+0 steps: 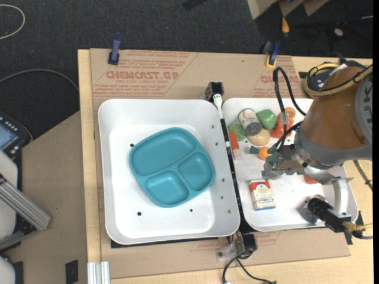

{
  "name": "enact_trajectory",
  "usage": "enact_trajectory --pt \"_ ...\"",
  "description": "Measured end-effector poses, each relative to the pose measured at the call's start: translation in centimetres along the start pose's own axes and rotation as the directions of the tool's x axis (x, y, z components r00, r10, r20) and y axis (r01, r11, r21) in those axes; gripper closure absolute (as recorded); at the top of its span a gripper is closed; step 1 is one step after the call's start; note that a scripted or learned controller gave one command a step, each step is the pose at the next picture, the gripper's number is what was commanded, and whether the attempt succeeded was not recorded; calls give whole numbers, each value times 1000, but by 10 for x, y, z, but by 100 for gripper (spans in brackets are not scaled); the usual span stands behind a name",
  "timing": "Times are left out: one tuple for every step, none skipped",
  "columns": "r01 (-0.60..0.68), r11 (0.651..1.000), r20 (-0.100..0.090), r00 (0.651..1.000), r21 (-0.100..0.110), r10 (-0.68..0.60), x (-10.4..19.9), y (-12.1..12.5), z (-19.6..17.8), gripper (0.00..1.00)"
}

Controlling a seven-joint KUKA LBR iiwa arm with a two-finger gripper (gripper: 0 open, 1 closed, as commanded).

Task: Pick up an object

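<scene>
Looking down at my rig: the gripper [273, 165] sits low over the right bin [284, 220], about mid-bin. I honestly can't tell from up here whether it's spread or pressed together, the wrist covers too much, and I don't see anything pinched in it.

Room-wise, the left bin [106, 158] is mostly taken up by a teal divided plate [172, 165], with bare white floor along the rims all round it. The two bins touch along their inner edges, so there's no gap there.

All the pickable stuff is in the right bin. A small carton [262, 195] with a red top lies flat just below the gripper, apart from it, with open floor between it and the near rim. The far-left corner is crowded: a can [251, 123] on its side, a green block [267, 118] right beside it, a beige lump [258, 138] touching the can's lower side, and a red piece [233, 141] tight against the left wall. A small orange bit [263, 152] sits just beside the gripper. The arm's body hides the bin's right side, where a little red item [311, 180] peeks out.
</scene>
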State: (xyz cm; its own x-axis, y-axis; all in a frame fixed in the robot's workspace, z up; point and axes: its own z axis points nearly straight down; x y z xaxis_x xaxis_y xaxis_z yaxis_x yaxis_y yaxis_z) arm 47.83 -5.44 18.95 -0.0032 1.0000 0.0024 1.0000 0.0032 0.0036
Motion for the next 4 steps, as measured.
enact_trajectory --pt "6 1000 0 1000 -6 -6 62 3 -75 100" --pt "6 1000 -1 1000 -1 -6 129 2 -107 100" --pt "3 1000 -2 1000 -11 -3 164 3 -224 100" --pt "-9 1000 5 1000 11 9 122 11 -155 100"
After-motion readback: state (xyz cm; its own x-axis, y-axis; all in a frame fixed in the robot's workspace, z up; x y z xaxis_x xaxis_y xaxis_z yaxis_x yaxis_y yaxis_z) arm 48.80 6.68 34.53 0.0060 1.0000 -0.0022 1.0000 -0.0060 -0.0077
